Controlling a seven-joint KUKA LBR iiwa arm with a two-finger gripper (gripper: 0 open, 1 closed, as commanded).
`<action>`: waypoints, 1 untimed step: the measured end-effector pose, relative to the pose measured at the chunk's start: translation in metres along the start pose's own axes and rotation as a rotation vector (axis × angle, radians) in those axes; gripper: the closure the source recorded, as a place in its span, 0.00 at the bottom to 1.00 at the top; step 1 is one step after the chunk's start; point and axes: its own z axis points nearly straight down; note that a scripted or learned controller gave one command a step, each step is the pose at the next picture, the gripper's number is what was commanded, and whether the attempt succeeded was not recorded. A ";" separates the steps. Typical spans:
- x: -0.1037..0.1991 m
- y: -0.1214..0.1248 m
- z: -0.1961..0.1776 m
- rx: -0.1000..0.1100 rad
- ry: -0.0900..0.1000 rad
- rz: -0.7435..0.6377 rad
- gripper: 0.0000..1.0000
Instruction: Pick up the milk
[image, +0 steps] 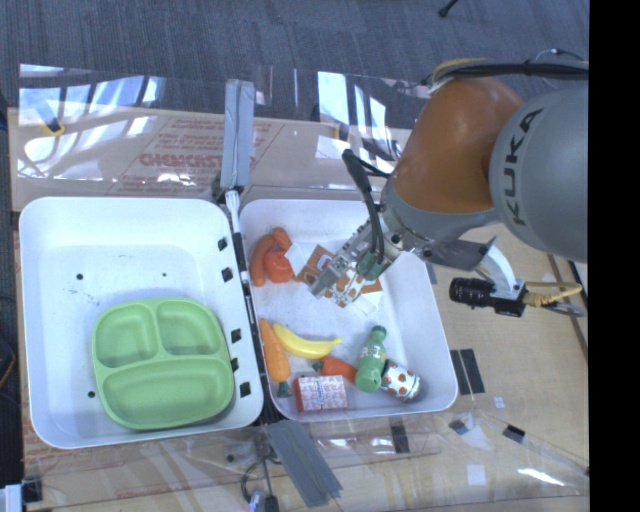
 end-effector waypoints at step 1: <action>-0.019 0.008 -0.120 -0.002 -0.003 -0.298 1.00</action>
